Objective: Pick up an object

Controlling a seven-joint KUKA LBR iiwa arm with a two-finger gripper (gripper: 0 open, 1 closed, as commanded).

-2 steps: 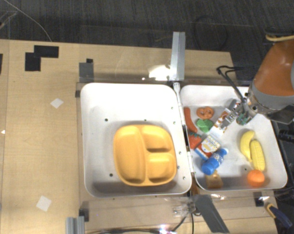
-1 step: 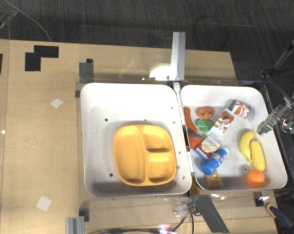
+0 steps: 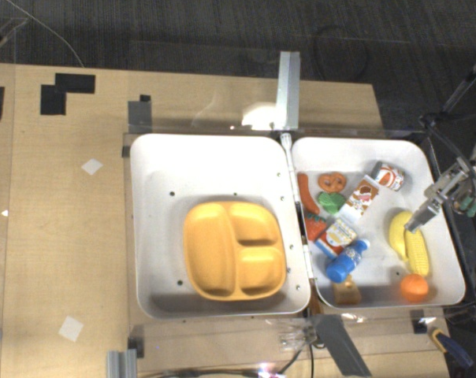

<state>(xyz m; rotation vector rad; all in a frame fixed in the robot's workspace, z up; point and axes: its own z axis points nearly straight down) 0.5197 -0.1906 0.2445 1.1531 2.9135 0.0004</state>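
gripper (image 3: 424, 213) sits at the right bin's (image 3: 380, 144) edge, can't tell its grip state — corn cob (image 3: 416, 248) lies just below it, long axis running away toward the orange (image 3: 414, 287) — banana (image 3: 397, 231) alongside

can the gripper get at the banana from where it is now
Probably yes: the gripper hangs right at the banana, whose top lies bare; the corn lies tight against its right side, which could crowd one finger.
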